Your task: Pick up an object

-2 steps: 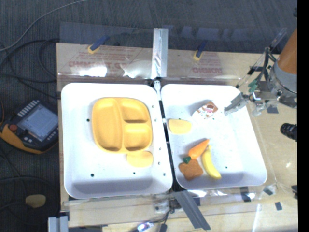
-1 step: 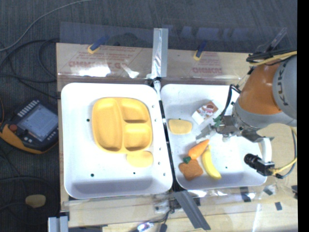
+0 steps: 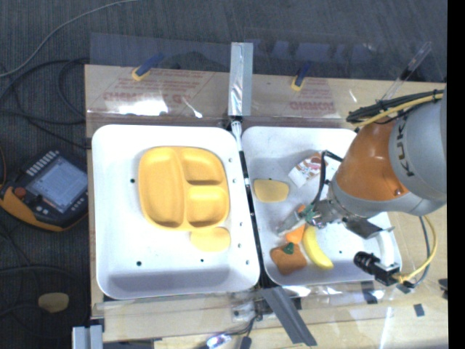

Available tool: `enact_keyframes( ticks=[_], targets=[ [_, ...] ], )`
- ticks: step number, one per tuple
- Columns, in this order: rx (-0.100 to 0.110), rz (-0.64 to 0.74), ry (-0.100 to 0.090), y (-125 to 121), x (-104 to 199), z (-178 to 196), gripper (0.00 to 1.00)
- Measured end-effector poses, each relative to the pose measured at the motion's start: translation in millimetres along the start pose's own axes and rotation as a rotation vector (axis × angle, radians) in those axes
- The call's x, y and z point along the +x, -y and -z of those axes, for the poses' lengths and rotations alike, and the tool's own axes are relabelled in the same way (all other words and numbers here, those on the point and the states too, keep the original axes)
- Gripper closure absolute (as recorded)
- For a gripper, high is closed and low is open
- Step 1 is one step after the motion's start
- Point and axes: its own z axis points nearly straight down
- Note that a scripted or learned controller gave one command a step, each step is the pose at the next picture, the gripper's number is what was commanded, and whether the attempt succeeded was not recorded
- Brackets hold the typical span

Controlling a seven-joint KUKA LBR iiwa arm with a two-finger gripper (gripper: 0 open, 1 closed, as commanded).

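The right bin point(image 3: 254, 217) holds several toy items. A yellow banana point(image 3: 317, 249) lies near the bin's front, beside an orange toy vegetable with a green stem point(image 3: 288, 259) and a small orange piece point(image 3: 296, 233). A pale yellow flat disc point(image 3: 270, 190) lies toward the bin's left wall, and a white and red packet point(image 3: 306, 169) sits behind it. My gripper point(image 3: 308, 214) reaches down from the orange wrist into the middle of this bin, just above the banana's top end and the small orange piece. Its tip is small and partly hidden by the wrist.
The left bin point(image 3: 116, 253) carries a yellow divided tray point(image 3: 182, 186) and a yellow round piece point(image 3: 211, 238) in front of it. A metal divider strip point(image 3: 240, 78) stands behind the bins. A handheld pendant point(image 3: 45, 187) lies on the floor at far left.
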Motion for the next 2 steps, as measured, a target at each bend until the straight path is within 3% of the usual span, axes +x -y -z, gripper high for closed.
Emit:
enact_keyframes(
  ticks=[1,2],
  targets=[
    [-0.004,-0.004,-0.004,-1.9,1.0,8.9,1.00],
    [0.014,0.051,-0.008,-34.9,58.0,145.6,1.00]
  ],
)
